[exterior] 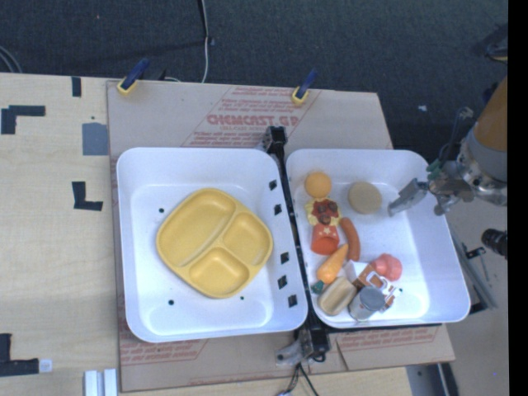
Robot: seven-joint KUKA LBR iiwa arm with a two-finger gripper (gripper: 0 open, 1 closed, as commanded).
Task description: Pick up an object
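The right bin (429, 246) holds several toy foods: an orange ball (318, 184), a tan round biscuit (365, 197), a red and yellow piece (324, 213), a red cup (324, 240), a sausage (352, 238), a carrot (332, 264), a pink piece (386, 266), a bread roll (336, 297) and a grey can (365, 304). My gripper (423, 200) hangs over the bin's right side, just right of the biscuit. Its fingers stand open with nothing between them.
The left bin (140, 221) holds a yellow divided plate (214, 242). Both bins rest on a cardboard sheet (239, 118) held by two clamps at the back. The black divider (285, 221) between the bins runs front to back.
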